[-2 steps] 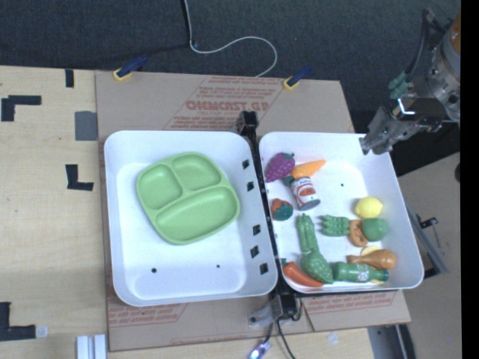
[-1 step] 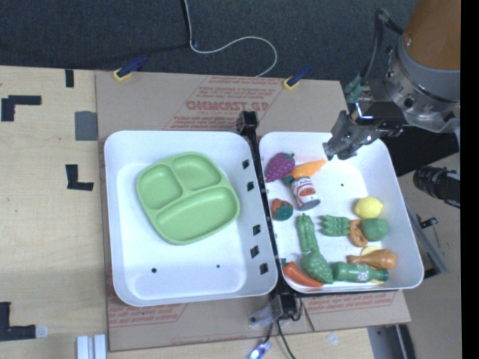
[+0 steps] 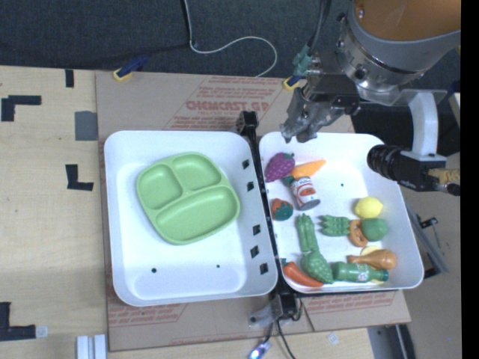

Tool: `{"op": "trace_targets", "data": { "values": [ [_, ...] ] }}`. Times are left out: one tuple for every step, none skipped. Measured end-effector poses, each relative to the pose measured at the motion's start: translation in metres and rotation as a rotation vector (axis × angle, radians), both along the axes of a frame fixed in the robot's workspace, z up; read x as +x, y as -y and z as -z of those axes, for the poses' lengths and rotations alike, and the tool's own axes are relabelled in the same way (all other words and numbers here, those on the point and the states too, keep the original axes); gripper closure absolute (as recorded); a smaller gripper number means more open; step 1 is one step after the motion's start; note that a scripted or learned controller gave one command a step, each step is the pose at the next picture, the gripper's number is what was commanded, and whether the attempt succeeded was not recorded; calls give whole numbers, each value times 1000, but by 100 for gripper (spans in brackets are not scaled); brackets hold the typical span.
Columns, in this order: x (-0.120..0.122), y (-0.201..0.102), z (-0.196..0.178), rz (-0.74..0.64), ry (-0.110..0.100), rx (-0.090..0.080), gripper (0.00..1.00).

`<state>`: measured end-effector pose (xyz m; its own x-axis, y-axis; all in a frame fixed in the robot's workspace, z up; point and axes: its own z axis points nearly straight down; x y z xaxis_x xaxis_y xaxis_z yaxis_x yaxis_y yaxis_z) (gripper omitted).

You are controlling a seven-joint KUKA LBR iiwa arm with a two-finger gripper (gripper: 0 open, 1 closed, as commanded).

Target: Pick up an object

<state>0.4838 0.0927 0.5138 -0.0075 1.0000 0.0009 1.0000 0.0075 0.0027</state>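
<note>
Two bins sit side by side at mid-frame. The left bin (image 3: 120, 200) holds a divided plate (image 3: 188, 197) near its centre. The right bin (image 3: 340, 178) holds a cluster of toy foods (image 3: 329, 230) from its upper left down to its lower edge. The gripper (image 3: 299, 132) hangs above the right bin's upper-left corner.

Right bin (image 3: 397, 200): toys crowd left and front; bare floor mid-back. Left bin (image 3: 123, 200): green tray (image 3: 188, 197) central, margins open.

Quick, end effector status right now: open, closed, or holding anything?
End effector: cannot be told whether open or closed; nothing seen held. It hangs above the far edge of the right bin, near the purple grapes.
</note>
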Motion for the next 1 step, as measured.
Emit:
{"op": "trace_targets", "data": {
  "values": [
    [0, 95, -22, 15, 0, -3, 100]
  ]
}}
